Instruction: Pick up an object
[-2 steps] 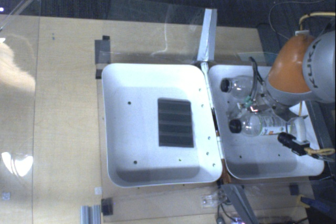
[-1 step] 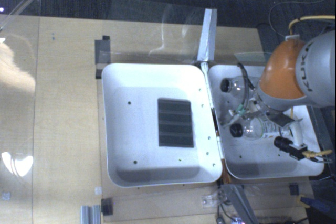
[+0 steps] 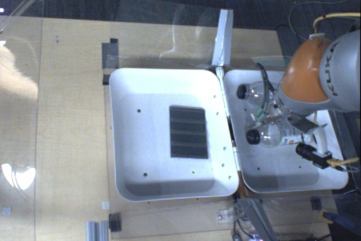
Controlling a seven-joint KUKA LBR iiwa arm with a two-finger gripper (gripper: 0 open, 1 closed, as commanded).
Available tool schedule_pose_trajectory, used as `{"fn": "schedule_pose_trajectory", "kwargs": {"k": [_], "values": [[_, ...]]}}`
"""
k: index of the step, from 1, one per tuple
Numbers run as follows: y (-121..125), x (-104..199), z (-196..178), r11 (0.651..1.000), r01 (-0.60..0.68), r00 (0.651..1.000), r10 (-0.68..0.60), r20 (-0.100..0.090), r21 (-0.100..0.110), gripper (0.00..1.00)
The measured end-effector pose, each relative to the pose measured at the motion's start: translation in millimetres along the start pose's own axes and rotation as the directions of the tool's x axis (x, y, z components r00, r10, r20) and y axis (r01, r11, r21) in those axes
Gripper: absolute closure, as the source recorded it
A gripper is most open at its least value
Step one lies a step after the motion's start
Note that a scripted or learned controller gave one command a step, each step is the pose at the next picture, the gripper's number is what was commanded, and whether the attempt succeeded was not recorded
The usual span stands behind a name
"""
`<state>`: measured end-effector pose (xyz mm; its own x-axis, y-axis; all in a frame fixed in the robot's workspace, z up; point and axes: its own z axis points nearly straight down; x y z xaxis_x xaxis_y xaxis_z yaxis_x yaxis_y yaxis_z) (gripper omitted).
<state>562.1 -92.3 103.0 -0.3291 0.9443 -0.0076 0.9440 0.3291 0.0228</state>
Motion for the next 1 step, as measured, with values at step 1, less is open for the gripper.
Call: {"fn": "schedule_pose_trajectory", "kwargs": {"k": [1], "values": [[43.3,19.7,-83.2,0.941,0.339,0.941,-0.339,-0.009,0.011,1.00]]}}
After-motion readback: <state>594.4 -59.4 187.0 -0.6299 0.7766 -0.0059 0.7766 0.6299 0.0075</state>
